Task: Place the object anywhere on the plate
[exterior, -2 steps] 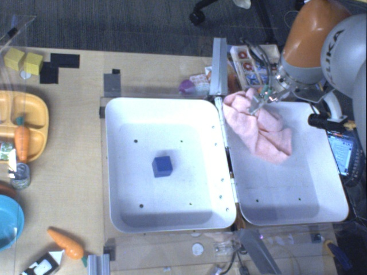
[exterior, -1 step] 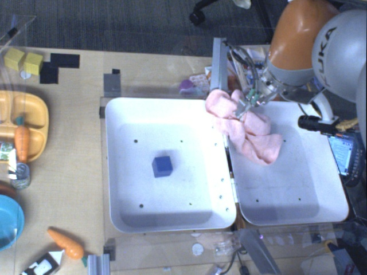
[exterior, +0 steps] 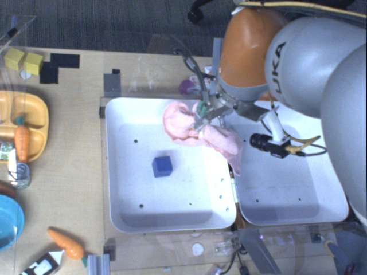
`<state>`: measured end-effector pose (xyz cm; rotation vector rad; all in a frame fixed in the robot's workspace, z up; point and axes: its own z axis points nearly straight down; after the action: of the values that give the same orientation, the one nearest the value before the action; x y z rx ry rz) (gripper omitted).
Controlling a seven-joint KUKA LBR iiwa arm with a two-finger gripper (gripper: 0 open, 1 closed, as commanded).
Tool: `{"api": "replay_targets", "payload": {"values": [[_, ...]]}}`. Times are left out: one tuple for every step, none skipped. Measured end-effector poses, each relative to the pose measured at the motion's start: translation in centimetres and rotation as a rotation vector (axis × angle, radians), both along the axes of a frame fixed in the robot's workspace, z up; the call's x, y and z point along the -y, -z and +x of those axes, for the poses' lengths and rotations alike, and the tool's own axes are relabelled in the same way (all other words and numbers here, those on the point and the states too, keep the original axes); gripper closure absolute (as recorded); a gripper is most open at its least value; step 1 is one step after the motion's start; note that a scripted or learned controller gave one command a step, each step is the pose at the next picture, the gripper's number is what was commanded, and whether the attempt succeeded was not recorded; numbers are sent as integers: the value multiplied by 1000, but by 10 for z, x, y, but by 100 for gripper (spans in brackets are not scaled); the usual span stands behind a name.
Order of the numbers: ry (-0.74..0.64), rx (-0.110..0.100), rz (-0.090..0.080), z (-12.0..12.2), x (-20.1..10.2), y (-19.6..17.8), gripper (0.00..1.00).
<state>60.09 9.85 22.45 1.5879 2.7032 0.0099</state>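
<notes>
Counting from the near edge outward, I logged the following.

- Carrot [exterior: 66, 243], loose on the bench at the near left: one. A second carrot [exterior: 21, 142] lay farther back on a yellow divided tray [exterior: 34, 110], making two.
- Blue dish [exterior: 8, 221], cut by the left edge: one.
- White bins: two, side by side, the left bin [exterior: 143, 202] and the right bin [exterior: 287, 196].
- Blue cube [exterior: 162, 166]: one. It sat loose on the floor of the left bin, near its middle, touching nothing. I judged it to be the object to place.
- Pink piece [exterior: 183, 125]: one, soft-looking and rumpled. It lay at the far side of the left bin and trailed over the shared rim. I could not tell whether it was the plate or a cloth.
- My pincer [exterior: 203, 116]: one, down at the pink piece's upper part and well apart from the cube. I could not tell whether it was apart or together.
- Yellow blocks [exterior: 24, 62] at the far left: two.

Step in hand, as I judged it: the pick was not yet made, with nothing seen in my grasp. The next move called for shifting toward the near left, coming down squarely over the cube, then carrying it across to the plate.
</notes>
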Motion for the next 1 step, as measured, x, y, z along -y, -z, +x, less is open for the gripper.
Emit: {"api": "replay_targets", "payload": {"values": [[-84,-1,0,-29,-99,0,100]]}}
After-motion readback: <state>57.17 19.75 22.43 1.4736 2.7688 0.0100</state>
